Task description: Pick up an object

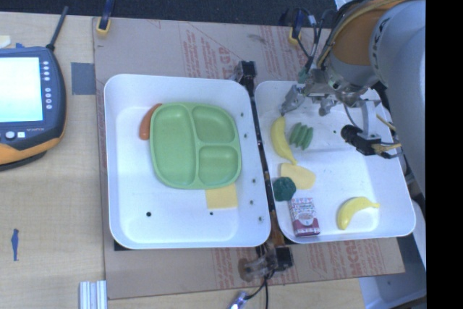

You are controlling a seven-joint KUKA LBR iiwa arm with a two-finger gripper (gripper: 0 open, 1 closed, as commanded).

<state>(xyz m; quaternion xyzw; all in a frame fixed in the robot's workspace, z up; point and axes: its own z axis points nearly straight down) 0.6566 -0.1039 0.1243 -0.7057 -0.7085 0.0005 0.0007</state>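
Observation:
My gripper [308, 103] hangs over the far end of the right bin [394, 224], fingers spread open with nothing between them. Just in front of it lie a ribbed green piece [301, 134] and a yellow banana [280, 140]. Nearer the front are a yellow wedge [299, 174], a dark green broccoli-like lump [283, 189], a red box [304, 217] and a second yellow banana [356, 210].
The left bin [130, 221] holds a green divided plate [195, 145], an orange sausage [146, 123] partly under the plate's left edge, and a yellow square slice [221, 197]. A tablet pendant [22, 101] lies far left. The arm's body [391, 32] and a black fitting [362, 140] overhang the right bin.

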